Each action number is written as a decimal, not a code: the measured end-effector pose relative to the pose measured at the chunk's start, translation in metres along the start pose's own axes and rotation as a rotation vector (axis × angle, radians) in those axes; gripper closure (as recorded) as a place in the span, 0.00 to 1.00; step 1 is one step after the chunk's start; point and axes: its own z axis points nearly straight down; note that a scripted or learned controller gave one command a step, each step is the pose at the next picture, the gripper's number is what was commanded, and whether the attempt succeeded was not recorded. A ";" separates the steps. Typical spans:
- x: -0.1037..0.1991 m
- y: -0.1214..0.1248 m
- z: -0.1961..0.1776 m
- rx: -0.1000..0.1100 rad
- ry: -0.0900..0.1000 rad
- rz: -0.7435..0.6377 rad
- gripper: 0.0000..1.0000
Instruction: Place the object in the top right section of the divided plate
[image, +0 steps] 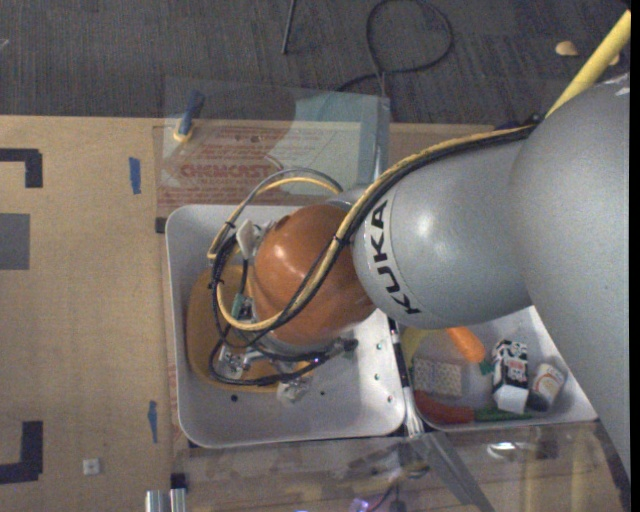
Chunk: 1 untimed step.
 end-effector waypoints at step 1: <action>0.031 -0.006 -0.003 -0.011 -0.002 -0.101 0.00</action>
